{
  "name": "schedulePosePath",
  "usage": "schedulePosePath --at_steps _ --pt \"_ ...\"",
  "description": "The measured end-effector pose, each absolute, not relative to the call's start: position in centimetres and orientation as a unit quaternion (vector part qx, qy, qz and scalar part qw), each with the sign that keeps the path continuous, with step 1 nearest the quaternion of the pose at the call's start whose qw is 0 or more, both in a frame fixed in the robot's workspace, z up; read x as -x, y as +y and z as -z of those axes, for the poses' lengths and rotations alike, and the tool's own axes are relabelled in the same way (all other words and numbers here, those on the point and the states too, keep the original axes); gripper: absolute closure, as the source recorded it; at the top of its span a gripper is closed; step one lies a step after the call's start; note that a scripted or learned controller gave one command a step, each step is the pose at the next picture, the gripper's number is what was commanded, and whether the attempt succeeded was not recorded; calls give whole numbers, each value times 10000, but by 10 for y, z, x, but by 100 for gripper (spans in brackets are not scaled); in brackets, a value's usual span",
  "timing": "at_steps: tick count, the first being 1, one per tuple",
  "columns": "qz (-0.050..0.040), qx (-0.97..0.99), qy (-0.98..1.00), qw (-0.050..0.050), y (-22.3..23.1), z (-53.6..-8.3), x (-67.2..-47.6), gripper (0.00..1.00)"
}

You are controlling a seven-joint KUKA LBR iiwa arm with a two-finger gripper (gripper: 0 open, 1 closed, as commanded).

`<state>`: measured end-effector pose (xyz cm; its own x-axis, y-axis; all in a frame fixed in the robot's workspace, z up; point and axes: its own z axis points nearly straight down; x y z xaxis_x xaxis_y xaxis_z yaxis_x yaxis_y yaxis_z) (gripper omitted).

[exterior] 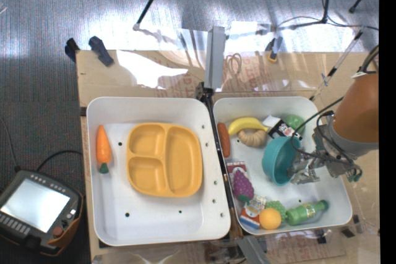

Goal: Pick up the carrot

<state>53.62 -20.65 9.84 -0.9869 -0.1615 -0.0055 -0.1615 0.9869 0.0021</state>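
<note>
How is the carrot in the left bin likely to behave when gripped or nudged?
The carrot looks like smooth moulded plastic, so probably stiff, light and somewhat slippery. Its rounded, tapering body lies flat on the left bin floor, so a nudge may roll or pivot it.

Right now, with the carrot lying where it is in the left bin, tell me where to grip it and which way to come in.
Grip the carrot across its thick orange middle, coming straight down from above. It lies flat along the left wall of the left bin, green end toward the camera, clear of the yellow plate. Set the fingers across its width; the wall side looks tight, so stay centred.
</note>
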Motion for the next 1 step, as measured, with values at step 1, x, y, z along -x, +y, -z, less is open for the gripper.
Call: schedulePosePath --at_steps 1 --pt "-1 -1011 9949 39 -158 -212 -506 100"
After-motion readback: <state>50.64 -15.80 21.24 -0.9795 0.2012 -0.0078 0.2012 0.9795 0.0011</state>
